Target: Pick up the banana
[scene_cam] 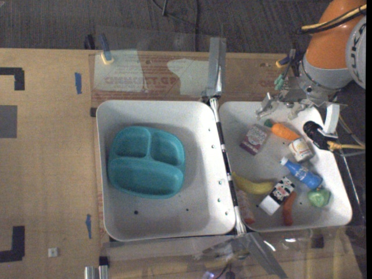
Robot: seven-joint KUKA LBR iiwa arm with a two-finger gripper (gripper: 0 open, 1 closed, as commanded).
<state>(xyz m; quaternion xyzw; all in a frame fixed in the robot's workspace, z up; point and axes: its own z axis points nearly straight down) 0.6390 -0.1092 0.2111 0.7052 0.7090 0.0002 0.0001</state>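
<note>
In the camera view we note two white bins side by side: the left bin carries a teal divided plate at its centre, and the right bin holds a scatter of small items. The banana lies near the right bin's left wall, lower middle of the frame, just beside a black-and-white carton and above a red item along the wall. Elsewhere in that bin we log a carrot, a maroon packet, a blue bottle and a green piece. The gripper hangs at the bin's upper edge, upper right of the frame, well apart from the banana. We cannot tell how its fingers stand.
</note>
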